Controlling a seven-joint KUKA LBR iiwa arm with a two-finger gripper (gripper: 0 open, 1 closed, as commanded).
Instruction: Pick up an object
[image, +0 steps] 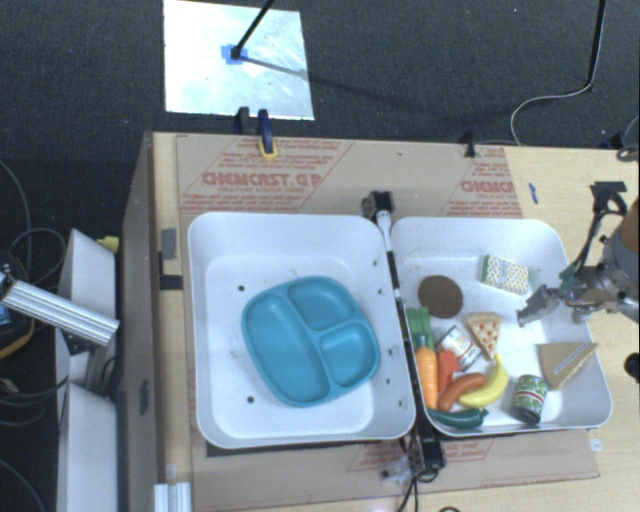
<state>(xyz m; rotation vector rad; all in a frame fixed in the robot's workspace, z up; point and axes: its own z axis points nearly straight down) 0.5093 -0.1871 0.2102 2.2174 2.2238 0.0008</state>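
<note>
My gripper (533, 306) hangs over the right side of the right bin (545, 236), reaching in from the right edge. It sits between a green-and-white box (505, 272) to its upper left and a tan wedge (563, 360) below it. Nothing shows in its grasp. Left of it lie a pizza slice (485, 331), a brown round disc (440, 295) and a small red-and-white can (458, 346). Along the bin's front lie a carrot (427, 373), a sausage (459, 390), a banana (487, 385), a green can (529, 398) and a dark green vegetable (458, 418).
The left bin (225, 260) holds a blue divided plate (310, 340). A black divider with a clamp (380, 208) runs between the bins. The grey arm and its cables (600, 285) cross the right bin's right rim. Brown board surrounds both bins.
</note>
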